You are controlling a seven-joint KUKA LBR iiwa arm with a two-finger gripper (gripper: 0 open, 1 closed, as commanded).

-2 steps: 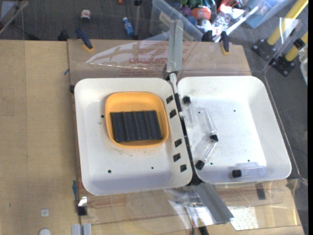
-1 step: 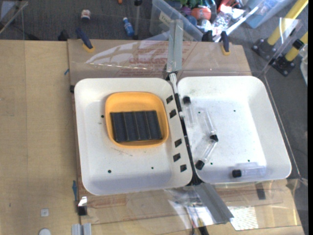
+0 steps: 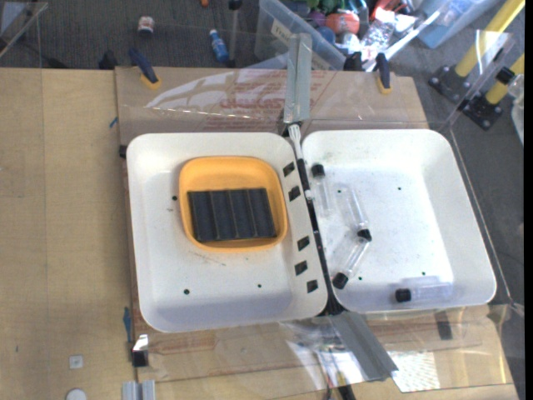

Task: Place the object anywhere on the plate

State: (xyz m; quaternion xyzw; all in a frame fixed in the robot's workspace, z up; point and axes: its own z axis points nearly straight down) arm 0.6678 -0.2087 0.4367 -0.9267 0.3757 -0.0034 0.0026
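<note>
An orange plate with rounded corners lies in the left white bin, a little above its middle. A black ribbed rectangular slab rests flat on the plate and covers most of its lower half. In the right white bin lie several clear tubes with black caps: one near the divider, one slanted at the middle, one lower down, and one along the front wall.
A raised divider with black tabs runs between the two bins. Behind the bench stands a clear tub of colourful toys. Clear sheeting and a metal strip sit at the back of the bins.
</note>
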